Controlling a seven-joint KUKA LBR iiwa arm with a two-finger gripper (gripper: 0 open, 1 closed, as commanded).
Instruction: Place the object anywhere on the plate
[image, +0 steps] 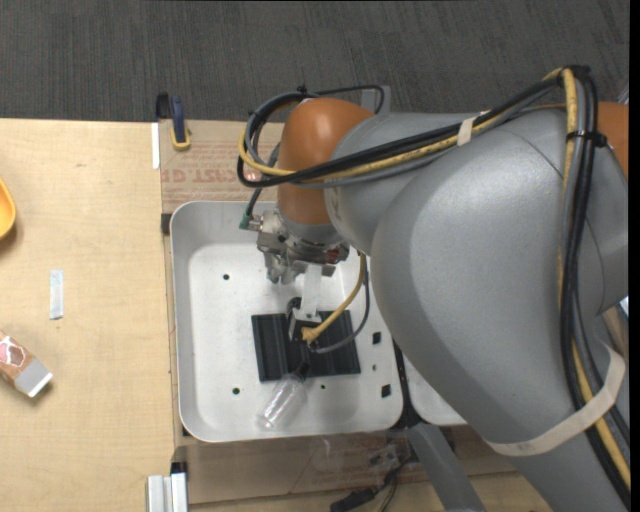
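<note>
Claw (288, 272) sits apart from the clear plastic cup (280, 403), tipped sideways.

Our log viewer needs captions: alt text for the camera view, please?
A grey arm hangs its tool over a white bin that contains a black plate, with a clear object at the plate's lower edge.
</note>
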